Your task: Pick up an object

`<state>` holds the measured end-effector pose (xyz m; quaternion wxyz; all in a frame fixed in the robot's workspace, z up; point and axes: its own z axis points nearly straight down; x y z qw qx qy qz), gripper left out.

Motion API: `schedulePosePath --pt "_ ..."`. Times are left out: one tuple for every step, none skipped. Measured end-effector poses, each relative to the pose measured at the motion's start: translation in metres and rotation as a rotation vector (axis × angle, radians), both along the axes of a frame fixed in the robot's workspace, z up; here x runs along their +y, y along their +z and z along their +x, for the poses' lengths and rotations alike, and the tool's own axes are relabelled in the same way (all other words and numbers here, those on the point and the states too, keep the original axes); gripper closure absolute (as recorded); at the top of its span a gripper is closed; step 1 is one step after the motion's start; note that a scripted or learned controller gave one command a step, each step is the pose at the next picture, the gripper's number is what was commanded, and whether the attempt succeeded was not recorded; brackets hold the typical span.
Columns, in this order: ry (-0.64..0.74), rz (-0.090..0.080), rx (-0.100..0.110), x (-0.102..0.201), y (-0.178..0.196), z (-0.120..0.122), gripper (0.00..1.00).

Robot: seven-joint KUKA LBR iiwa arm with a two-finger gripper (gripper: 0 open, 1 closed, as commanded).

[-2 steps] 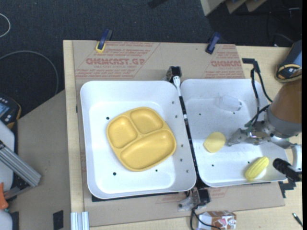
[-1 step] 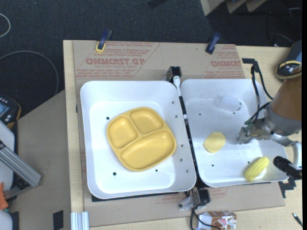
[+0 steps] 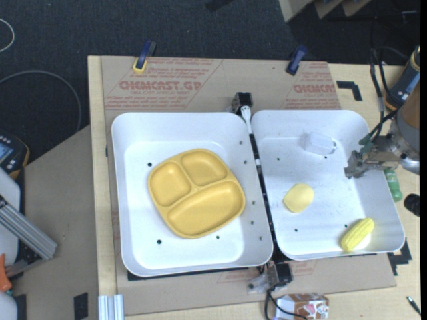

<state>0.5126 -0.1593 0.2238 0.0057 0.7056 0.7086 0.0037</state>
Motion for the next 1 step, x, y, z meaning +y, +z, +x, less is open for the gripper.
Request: schedulePosePath --pt "-0.003 0.004 0.018 -0.0221 -0.1432 0.0469 1.00"
